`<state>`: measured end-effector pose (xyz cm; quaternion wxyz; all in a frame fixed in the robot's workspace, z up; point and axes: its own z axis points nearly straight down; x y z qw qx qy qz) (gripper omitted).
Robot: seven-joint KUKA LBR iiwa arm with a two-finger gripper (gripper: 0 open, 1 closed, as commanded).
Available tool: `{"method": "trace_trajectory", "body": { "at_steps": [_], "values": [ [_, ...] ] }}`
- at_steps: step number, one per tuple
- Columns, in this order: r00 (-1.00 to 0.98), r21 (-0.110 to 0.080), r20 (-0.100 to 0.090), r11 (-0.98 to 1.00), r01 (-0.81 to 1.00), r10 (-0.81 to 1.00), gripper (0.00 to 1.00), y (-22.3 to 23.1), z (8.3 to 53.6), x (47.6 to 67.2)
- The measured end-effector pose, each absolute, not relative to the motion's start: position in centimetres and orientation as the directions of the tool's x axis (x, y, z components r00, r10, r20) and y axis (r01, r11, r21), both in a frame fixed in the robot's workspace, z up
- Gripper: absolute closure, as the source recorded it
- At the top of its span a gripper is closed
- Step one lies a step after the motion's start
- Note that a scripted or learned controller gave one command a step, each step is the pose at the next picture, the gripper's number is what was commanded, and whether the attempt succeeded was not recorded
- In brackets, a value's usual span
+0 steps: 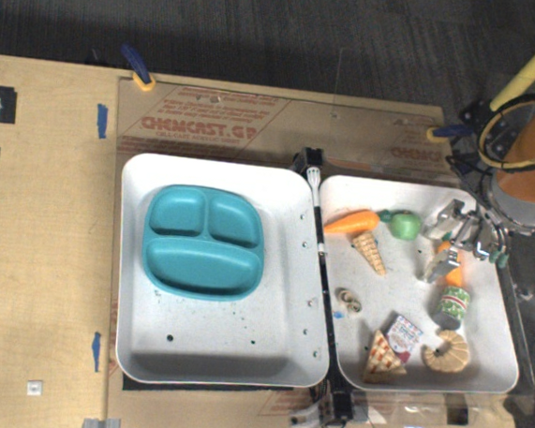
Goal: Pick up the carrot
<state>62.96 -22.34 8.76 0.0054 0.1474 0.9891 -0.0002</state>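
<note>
The carrot point(352, 222) is orange with a green leafy end point(403, 224). It lies on its side near the back of the right bin point(507, 321), pointing left toward the divider. My gripper point(452, 237) hangs over the back right part of the same bin, to the right of the carrot's green end and apart from it. The grey arm with its orange band point(534, 163) comes in from the upper right. Nothing orange from the carrot sits in the gripper.
A teal divided plate point(205, 241) lies in the left bin point(133, 337). The right bin also holds a cone point(370, 252), a small bottle point(453, 302), a pizza slice point(384, 354), a bread piece point(449, 353), a small packet point(405, 332) and a ring point(348, 301).
</note>
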Motion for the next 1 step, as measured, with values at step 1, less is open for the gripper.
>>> {"method": "trace_trajectory", "body": {
  "at_steps": [1],
  "values": [
    [-0.983,0.000,-0.007,0.983,0.183,0.183,0.00,-22.24,8.76,62.17]
  ]
}}
